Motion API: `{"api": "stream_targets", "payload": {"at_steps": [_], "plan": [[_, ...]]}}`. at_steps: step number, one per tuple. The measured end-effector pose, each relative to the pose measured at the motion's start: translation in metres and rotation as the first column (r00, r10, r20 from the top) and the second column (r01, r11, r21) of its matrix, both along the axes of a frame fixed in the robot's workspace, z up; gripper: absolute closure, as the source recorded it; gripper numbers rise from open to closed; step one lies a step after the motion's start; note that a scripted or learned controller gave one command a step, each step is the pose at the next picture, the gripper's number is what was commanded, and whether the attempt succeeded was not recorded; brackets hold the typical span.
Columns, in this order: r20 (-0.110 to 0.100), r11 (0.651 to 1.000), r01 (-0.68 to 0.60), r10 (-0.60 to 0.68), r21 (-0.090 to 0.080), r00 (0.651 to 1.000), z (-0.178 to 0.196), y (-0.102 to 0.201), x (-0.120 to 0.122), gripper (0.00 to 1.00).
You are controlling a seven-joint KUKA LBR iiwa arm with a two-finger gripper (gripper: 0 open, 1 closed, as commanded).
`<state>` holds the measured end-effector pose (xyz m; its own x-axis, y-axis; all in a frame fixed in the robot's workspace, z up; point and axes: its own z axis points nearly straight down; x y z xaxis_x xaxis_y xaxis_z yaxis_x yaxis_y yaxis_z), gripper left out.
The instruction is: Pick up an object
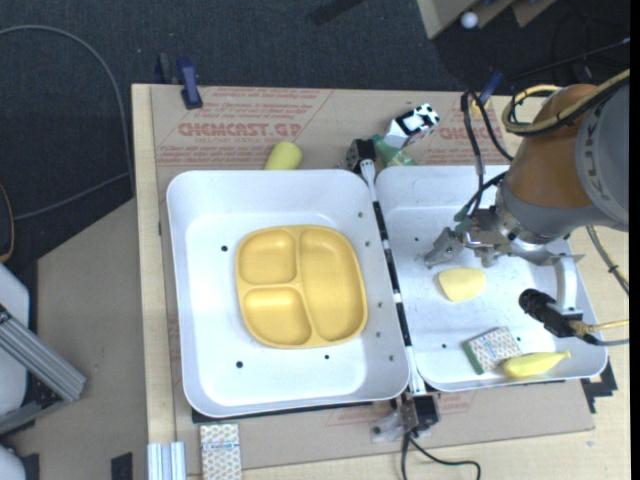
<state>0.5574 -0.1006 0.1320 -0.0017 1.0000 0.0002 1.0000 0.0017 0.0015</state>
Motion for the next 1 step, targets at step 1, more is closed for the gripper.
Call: {"api": "stream_targets", "payload": {"at_steps": [1], "plan": [[0.000,1.000,0.002,-0.002,-0.001,1.000,-0.0464,-0.0058,-0.0049,0.00]]}}
